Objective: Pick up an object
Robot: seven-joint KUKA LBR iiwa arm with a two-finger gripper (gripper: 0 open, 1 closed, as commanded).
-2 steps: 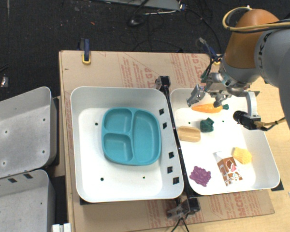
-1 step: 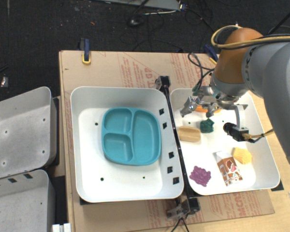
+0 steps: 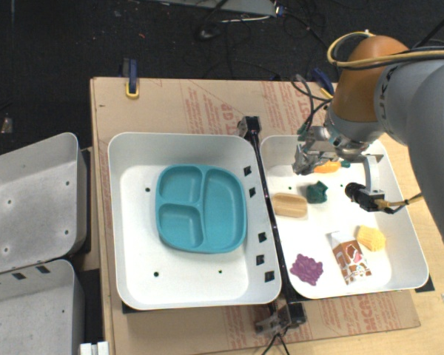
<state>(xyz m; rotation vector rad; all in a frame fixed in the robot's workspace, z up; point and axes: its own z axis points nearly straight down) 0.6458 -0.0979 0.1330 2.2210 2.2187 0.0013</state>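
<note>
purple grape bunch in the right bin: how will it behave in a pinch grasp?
The purple grape bunch looks like a small toy, so probably light. Its bumpy, lumpy surface may let fingers slip between lobes. It lies flat on the right bin, so it seems unlikely to roll.

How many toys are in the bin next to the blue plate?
6: a tan block, a dark green piece, an orange piece by the gripper, a yellow piece, a purple bunch and a brown-and-white packet. The arm may hide more.

Legible text: none; red printed lettering on the cardboard sheet (image 3: 207,106) under the bins and printing on the small packet (image 3: 351,259) both too small to read.
</note>
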